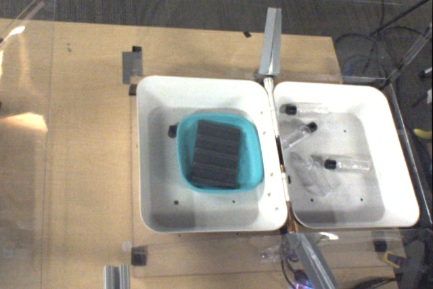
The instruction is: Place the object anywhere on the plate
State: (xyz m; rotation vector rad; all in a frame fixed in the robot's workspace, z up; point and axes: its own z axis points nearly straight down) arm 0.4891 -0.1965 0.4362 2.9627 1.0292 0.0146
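Note:
A turquoise square plate [252, 153] rests in the left white bin [152, 159]. On the plate lies a dark grey ribbed block [216, 152], flat and slightly tilted, covering most of the plate's middle. A small dark item [172, 132] peeks out at the plate's left edge.
The right white bin [379, 159] holds several clear plastic tubes with black caps [346, 164], scattered near its middle and upper left. A metal post [270, 44] stands behind the seam between the bins. Cables run along the floor at the right.

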